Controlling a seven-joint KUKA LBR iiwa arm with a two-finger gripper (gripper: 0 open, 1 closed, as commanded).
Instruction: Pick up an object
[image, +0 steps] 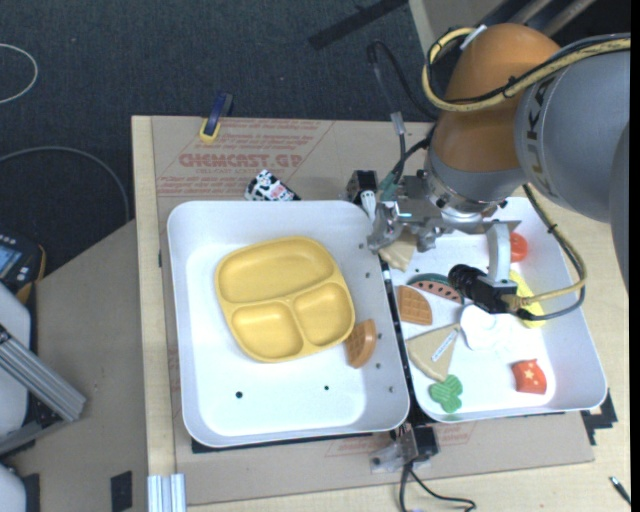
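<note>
My gripper hangs low over the far left corner of the right bin, close to the divider between the bins. Just below it lies a tan piece. Further forward in that bin are a watermelon slice, an orange wedge, a pale triangular sandwich piece, a green toy, a white object and a red block. Nothing shows as lifted by the gripper.
The left bin holds a yellow divided plate and a brown bread-like piece by its right wall. An orange-red item lies at the right bin's far side. The big grey and orange arm overhangs the right bin's back.
</note>
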